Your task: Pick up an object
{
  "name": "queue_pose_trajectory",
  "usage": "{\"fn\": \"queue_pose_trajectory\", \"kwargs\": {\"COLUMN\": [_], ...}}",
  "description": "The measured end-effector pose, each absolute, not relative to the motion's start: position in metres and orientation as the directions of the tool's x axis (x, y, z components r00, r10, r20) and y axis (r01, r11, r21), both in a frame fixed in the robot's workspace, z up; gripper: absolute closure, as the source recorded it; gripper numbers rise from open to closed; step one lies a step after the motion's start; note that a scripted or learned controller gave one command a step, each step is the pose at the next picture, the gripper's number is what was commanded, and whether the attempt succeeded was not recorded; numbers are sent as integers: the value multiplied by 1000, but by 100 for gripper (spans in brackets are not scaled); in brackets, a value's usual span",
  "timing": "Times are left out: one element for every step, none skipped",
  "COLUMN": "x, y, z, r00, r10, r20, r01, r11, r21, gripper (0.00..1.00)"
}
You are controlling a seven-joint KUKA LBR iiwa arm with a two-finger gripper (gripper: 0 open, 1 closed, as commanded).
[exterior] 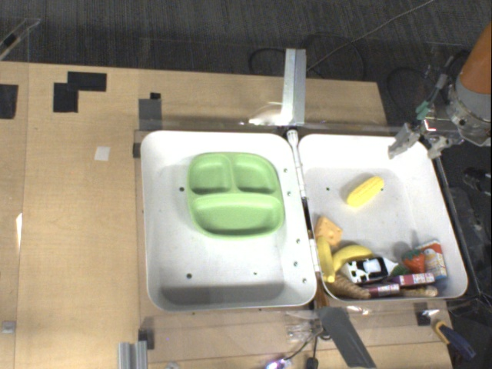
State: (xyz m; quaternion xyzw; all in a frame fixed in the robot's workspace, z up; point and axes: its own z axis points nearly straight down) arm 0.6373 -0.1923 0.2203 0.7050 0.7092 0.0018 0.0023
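Observation:
My gripper (419, 143) hangs over the far right corner of the right bin (400, 206), at the end of the grey arm with the orange band. Its two fingers stand apart, open, with nothing between them. A yellow corn cob (364, 191) lies alone in the middle of that bin, to the lower left of the gripper. Along the bin's near edge lies a pile: a banana (340, 255), an orange wedge (328, 229), a black and white toy (366, 269), a red fruit (415, 262), a small can (435, 257) and a pink tube (401, 284).
The left bin (165, 229) holds a green divided plate (234, 193). A metal post (295, 83) stands behind the seam between the bins. Cables run across the dark floor at the back right.

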Motion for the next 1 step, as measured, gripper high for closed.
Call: {"fn": "queue_pose_trajectory", "kwargs": {"x": [661], "y": [-171], "z": [241], "r00": [-89], "r10": [996], "r20": [-3], "r01": [996], "r11": [89], "r21": [7], "gripper": [0]}}
